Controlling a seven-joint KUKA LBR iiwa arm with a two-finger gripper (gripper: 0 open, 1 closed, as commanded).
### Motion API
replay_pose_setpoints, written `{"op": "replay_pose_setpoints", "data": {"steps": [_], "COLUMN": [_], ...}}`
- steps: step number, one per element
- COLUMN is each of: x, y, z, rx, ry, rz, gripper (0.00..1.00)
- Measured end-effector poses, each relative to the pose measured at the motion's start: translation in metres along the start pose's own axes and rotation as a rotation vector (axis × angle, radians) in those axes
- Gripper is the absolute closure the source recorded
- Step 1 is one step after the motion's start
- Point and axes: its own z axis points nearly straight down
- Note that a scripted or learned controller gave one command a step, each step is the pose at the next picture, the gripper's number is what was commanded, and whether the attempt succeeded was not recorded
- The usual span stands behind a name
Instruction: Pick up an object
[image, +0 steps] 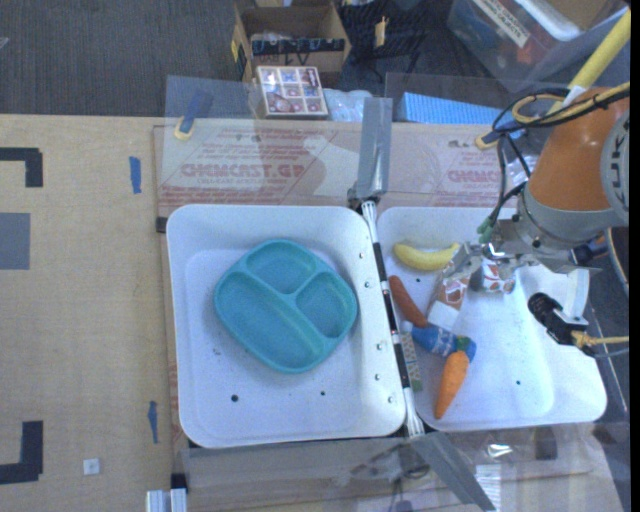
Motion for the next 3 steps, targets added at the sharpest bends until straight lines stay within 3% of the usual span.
{"op": "replay_pose_setpoints", "data": {"steps": [1,2,3], "x": [0.029,0.026,0.073], "y": [0.012,0.012,0.004], "z": [0.064,0.054,-0.063], "rx": [-0.008,-0.011,-0.002], "ry": [-0.003,-0.006,-0.001], "rz": [-0.11,-0.106,-0.067], "gripper": [0.0,1.0,1.0]}}
